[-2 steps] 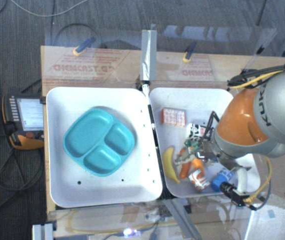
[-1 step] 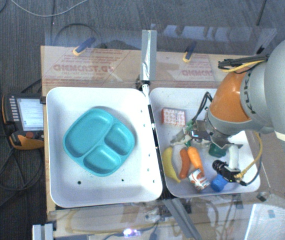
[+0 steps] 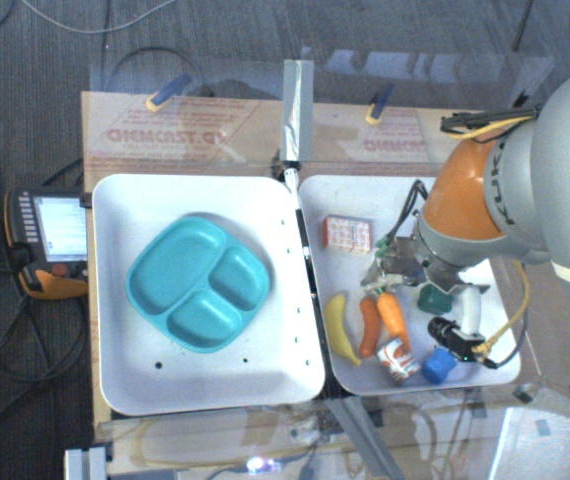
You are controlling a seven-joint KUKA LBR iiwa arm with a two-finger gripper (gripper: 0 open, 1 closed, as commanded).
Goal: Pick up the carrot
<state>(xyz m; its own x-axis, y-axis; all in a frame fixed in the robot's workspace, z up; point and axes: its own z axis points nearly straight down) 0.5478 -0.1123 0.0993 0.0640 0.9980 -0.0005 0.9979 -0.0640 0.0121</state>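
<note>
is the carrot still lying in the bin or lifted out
Lying in the right bin: the carrot rests on the floor beside the banana, gripper at its top end.

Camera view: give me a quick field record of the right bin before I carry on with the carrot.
carrot: right bin, lying beside a second orange piece
pincer: right above the carrot's upper end
grasp: cannot tell
banana: left of the carrot
small box: bin's upper left
blue block: near the front wall
left bin: teal divided tray
</note>
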